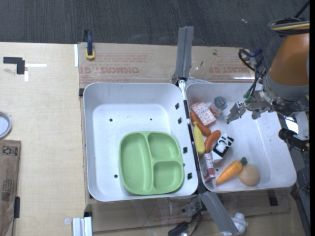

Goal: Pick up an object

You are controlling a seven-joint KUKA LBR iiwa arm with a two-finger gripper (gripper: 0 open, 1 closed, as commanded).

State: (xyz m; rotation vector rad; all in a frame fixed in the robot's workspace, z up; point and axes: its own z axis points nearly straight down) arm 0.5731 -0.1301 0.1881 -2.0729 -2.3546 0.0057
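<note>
Near the right bin's (275, 132) front lay a carrot (229, 171), orange, green-tipped; gripper (235, 113) fingers spread, nothing held.

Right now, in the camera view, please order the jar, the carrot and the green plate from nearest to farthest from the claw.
From the claw:
1. Jar, just to its left in the right bin.
2. Carrot, lower in the same bin.
3. Green plate, in the left bin.
</note>
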